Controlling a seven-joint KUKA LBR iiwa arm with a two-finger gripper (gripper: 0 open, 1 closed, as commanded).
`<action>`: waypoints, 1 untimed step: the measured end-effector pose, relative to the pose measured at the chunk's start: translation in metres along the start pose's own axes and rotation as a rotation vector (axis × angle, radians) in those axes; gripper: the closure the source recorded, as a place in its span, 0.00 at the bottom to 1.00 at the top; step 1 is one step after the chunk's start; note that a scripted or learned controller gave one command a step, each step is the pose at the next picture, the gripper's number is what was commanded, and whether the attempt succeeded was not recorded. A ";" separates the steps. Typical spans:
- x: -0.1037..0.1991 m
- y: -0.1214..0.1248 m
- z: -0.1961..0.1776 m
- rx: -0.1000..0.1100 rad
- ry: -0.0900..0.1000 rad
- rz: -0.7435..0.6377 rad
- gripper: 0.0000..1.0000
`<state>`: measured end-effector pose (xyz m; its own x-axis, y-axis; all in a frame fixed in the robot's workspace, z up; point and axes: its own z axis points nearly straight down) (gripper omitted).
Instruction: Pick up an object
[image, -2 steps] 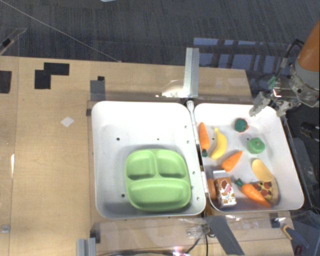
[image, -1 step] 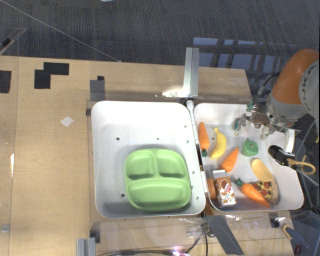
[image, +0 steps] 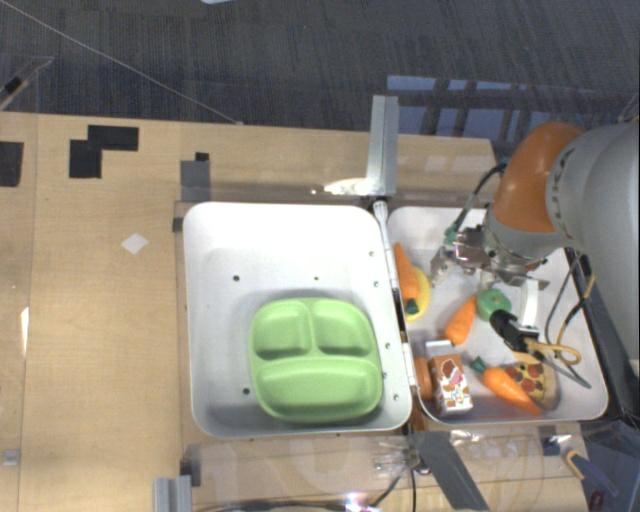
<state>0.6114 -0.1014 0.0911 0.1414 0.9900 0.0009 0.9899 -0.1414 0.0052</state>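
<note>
Nearest the lens, the small carton (image: 451, 385) stands at the right bin's (image: 596, 400) front edge, carrots (image: 461, 320) and other toys behind it. Whether the claw (image: 497, 303) is open, I cannot tell. Best descend squarely over one isolated toy. Pale wooden surface (image: 90, 330); dark carpet beyond.

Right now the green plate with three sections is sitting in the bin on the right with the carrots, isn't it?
Not quite. The camera view shows the green plate in the left bin, alone. The carrots are in the right bin.
</note>
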 end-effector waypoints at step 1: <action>-0.029 -0.041 -0.001 -0.013 -0.001 -0.171 0.00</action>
<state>0.5668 -0.1240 0.0917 -0.0287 0.9996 -0.0021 0.9994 0.0288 0.0184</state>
